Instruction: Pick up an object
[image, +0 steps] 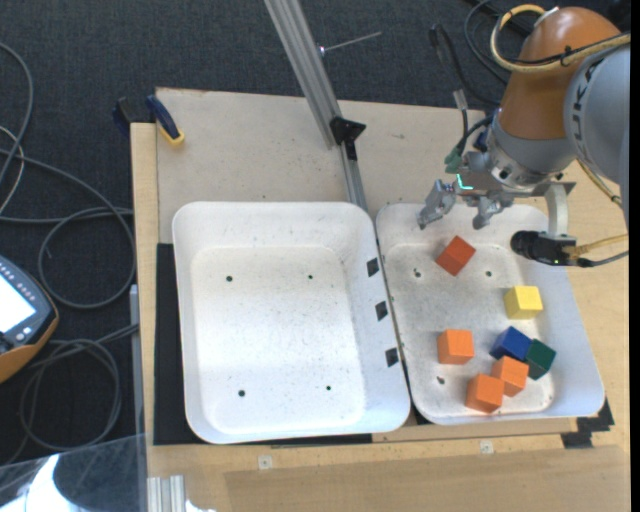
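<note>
My gripper (460, 212) hangs open over the far edge of the right bin (575, 340), with nothing between its fingers. A red-orange cube (455, 254) lies just in front of it, a little below the fingertips. Further forward in the same bin sit a yellow cube (523, 300), an orange cube (455, 346), a blue cube (512, 343), a dark green cube (540, 357) and two more orange cubes (498, 383) near the front.
The left bin (200, 300) stands beside the right one, with black clips along the shared wall. A slanted metal rail (320, 90) crosses the bench behind the bins. A blue and yellow tool (165, 118) lies at the bench's far left corner.
</note>
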